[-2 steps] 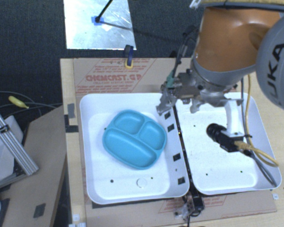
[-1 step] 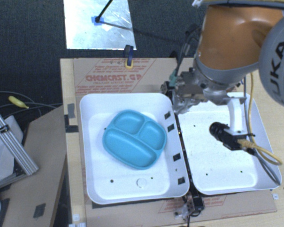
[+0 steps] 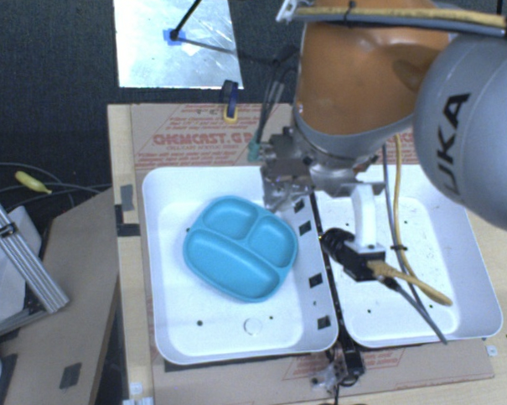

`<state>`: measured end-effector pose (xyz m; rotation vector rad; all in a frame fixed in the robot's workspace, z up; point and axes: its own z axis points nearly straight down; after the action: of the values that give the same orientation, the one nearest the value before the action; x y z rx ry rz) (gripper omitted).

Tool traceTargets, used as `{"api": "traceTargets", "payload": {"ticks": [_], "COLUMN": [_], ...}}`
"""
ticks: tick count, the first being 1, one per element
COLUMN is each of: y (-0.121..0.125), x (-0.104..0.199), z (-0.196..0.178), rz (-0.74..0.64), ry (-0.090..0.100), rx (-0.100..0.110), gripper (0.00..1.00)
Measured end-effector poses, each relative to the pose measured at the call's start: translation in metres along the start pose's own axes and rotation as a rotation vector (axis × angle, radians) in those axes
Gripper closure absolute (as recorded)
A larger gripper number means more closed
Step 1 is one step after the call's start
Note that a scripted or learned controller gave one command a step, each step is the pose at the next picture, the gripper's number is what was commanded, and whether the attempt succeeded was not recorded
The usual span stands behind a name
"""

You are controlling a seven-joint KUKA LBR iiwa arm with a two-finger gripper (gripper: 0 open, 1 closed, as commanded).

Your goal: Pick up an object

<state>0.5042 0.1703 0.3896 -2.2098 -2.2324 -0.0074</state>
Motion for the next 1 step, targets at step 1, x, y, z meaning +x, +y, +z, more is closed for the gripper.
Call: {"api": "traceTargets", "payload": {"ticks": [1], "y": [0.0016], "x": [-0.0040], "z": [-0.0110], "rz": [0.001], "ry": [-0.001], "rx": [-0.003], "gripper": [1.00]}}
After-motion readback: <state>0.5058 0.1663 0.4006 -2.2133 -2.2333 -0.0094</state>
